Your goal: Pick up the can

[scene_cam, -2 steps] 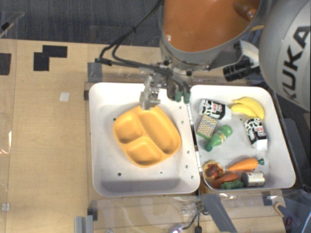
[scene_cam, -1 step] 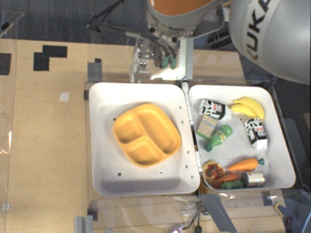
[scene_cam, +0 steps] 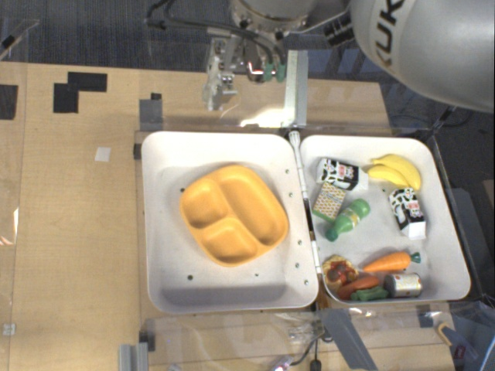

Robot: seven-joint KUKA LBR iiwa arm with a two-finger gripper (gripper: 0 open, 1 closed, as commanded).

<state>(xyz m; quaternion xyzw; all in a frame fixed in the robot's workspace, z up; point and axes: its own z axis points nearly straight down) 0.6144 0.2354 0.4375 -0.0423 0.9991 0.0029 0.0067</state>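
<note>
surface (scene_cam: 69,207): light wood, some black patches top left
on it: two white bins, left bin (scene_cam: 158,230) touching right bin (scene_cam: 448,230)

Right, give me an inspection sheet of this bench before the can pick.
Surface: wooden bench, two white bins side by side.
Job's things: can lying in right bin, front edge, beside carrot.
Clutter: bananas, green bottle, two cow-print cartons; yellow divided tray in left bin.
Grippers: gripper above the bench behind the left bin, holding nothing.
Cables: black cable beside the wrist.
Surroundings: dark carpet.
</note>
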